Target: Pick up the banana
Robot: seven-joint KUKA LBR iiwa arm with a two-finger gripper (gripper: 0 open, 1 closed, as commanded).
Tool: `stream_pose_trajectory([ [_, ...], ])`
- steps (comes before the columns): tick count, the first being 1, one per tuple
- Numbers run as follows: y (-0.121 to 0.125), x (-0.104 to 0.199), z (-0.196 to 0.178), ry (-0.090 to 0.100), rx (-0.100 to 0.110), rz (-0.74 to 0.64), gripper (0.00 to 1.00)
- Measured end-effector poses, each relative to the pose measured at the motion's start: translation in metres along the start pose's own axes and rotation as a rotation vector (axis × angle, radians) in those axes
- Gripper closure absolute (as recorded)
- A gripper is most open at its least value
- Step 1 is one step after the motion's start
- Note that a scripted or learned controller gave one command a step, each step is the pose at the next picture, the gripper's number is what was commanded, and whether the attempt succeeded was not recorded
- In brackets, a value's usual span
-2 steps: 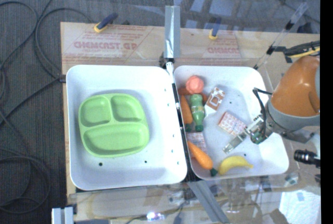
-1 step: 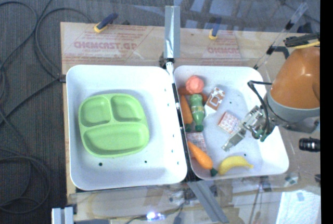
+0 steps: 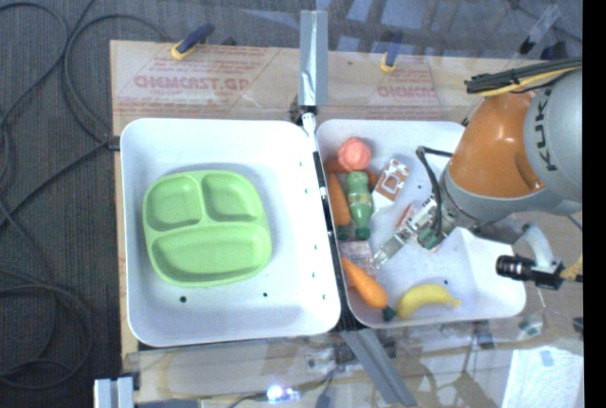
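Banana (image 3: 428,299) at right bin's (image 3: 492,302) front, untouched — gripper (image 3: 383,255) above it, finger spread unreadable — arm (image 3: 502,160) hides bin's far corner

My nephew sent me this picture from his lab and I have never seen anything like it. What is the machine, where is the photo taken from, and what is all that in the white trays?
The photo comes from one camera fixed above a bench, looking down at a slant. The big grey and orange shape on the right is a robot arm reaching in. At its tip is a two-finger gripper, its hand, low over the right bin. I cannot make out anything held in it.

The left bin holds a green divided plate. The right bin holds toy food: a yellow banana near the front, two carrots, a green bottle, a pink round item and a small packet.

The banana is what the arm should pick up; it lies in the bin, just beside the gripper.
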State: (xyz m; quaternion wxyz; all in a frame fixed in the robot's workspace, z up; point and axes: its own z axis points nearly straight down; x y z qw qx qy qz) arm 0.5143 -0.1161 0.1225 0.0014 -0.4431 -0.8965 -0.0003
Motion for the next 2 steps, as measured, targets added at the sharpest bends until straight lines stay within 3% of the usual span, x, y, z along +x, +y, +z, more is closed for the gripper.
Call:
stream_pose_trajectory([
  [1, 0.019, 0.013, -0.092, -0.004, -0.002, -0.16, 0.0],
  [2, -0.023, 0.019, -0.054, -0.003, 0.001, -0.265, 0.0],
])
